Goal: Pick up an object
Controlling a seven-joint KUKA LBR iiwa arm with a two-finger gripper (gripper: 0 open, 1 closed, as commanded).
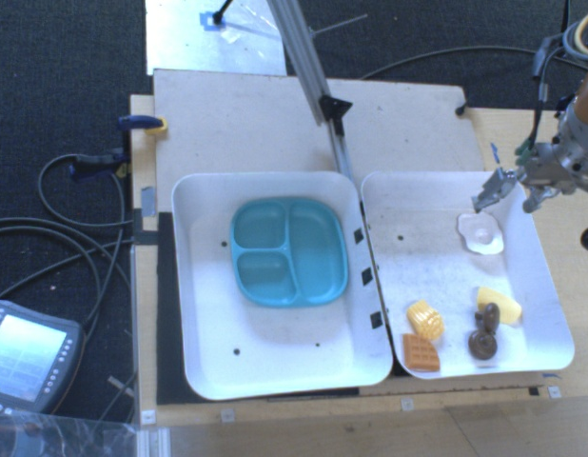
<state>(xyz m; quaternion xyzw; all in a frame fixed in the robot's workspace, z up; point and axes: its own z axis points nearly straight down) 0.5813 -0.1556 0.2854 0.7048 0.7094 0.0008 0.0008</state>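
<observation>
Camera view gives us the gripper point(508, 190) over the far right part of the right bin point(437, 208), its jaws spread and pinching nothing that we can make out. Just below and slightly left of the jaws lies a white fried-egg toy point(480, 234), flat on the bin floor; it is roundish, so we cannot give it a clear long axis or heading, and we cannot tell whether the nearer finger touches it. Farther below the jaws, toward the bin's near edge, we see a yellow piece point(500, 303) whose long axis runs from upper left to lower right, and just beneath it a brown piece point(483, 331) standing roughly up-down in the view. Left of those, well down from the jaws, sit a yellow corn-like piece point(425, 321) and an orange waffle square point(421, 353), touching or nearly so. Far left of the jaws, the left bin point(204, 331) holds a teal divided plate point(288, 251).
</observation>
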